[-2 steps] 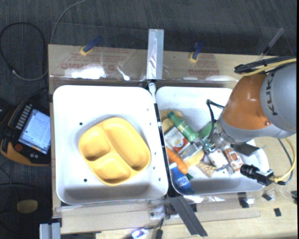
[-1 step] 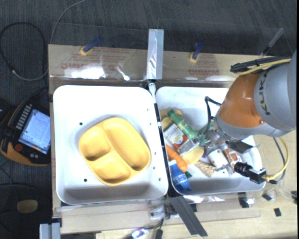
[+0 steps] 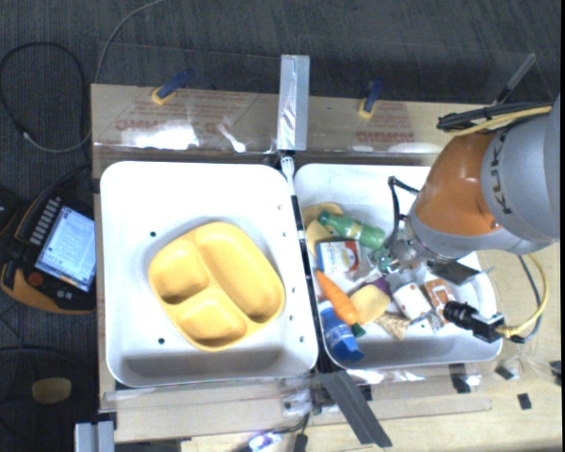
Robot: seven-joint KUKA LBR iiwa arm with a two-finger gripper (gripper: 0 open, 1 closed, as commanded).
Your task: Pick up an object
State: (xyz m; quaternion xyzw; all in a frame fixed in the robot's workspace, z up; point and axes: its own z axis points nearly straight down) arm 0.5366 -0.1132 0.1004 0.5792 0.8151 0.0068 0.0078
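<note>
My gripper [image 3: 394, 258] hangs low over the middle of the right bin [image 3: 358, 185], below the grey and orange arm. Directly beside it lie a green bottle [image 3: 353, 228] and a small purple piece [image 3: 384, 264]. A white and red packet [image 3: 337, 255], an orange carrot [image 3: 334, 295], a pale yellow block [image 3: 369, 301] and a blue item [image 3: 340, 338] lie to its left and front. A small white box [image 3: 412, 300] sits just in front of the gripper. Nothing can be seen between the fingers.
The left bin [image 3: 132, 196] holds a yellow divided plate [image 3: 217, 282]. The arm covers the right bin's right half. A divider wall [image 3: 301, 271] separates the bins. A handheld pendant [image 3: 52, 252] lies on the floor to the left of the bench.
</note>
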